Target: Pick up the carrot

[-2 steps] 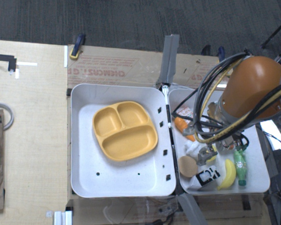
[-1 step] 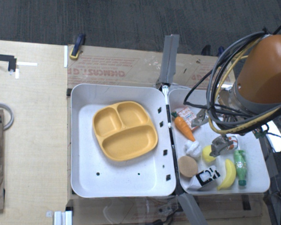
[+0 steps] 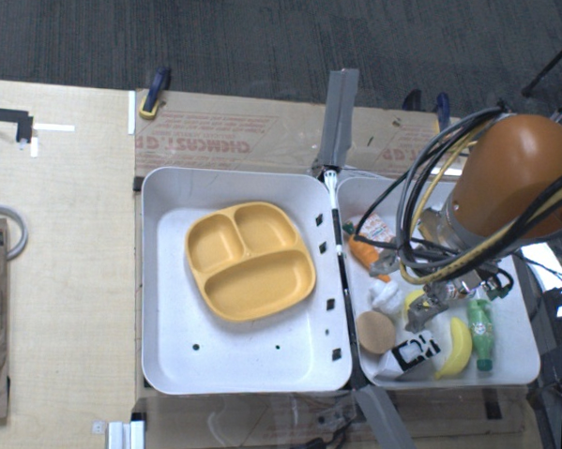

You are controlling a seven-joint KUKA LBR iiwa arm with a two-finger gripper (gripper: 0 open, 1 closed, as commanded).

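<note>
Robotics laboratory: a cabled industrial arm (image 3: pixel 513 179) over a plywood desk (image 3: pixel 54 254) bearing two white bins (image 3: pixel 156 287), clamps (image 3: pixel 154 92) and a taped marker (image 3: pixel 18 125).

The arm (image 3: pixel 513 179) reaches in from the right of the frame, its orange band at the upper right, cables looping around it; the wrist points down and left, with the gripper (image 3: pixel 425 306) low at right centre

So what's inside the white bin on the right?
An orange carrot, yellow banana, green bottle, round tan piece and white crumpled item lie in the right bin. The arm covers the back part.
</note>
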